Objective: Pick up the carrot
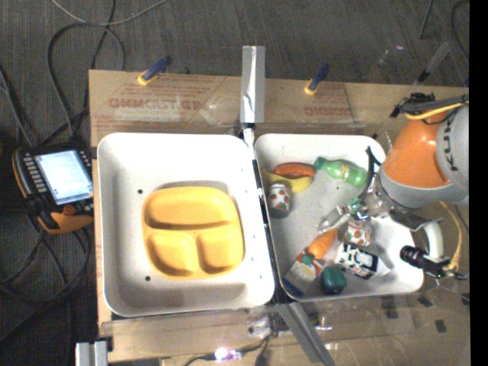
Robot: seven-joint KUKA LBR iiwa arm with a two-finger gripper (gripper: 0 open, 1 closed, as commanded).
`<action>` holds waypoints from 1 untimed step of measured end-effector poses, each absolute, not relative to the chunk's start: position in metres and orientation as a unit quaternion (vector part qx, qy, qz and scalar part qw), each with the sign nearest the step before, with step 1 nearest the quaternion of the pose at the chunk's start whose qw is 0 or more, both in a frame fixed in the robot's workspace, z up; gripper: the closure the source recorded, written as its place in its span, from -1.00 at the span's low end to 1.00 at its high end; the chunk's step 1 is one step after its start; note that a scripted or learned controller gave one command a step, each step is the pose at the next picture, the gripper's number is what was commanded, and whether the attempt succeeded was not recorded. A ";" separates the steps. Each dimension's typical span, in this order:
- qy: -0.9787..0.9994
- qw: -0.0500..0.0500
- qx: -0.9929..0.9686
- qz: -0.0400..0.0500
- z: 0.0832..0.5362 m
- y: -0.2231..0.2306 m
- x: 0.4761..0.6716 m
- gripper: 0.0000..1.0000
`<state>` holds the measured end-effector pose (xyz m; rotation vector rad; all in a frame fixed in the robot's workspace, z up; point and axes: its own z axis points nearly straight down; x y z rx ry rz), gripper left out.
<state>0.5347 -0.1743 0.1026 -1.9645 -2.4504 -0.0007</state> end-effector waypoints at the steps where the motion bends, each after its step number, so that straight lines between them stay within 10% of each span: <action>1: -0.823 -0.008 -0.569 -0.001 0.090 -0.130 0.491 -1.00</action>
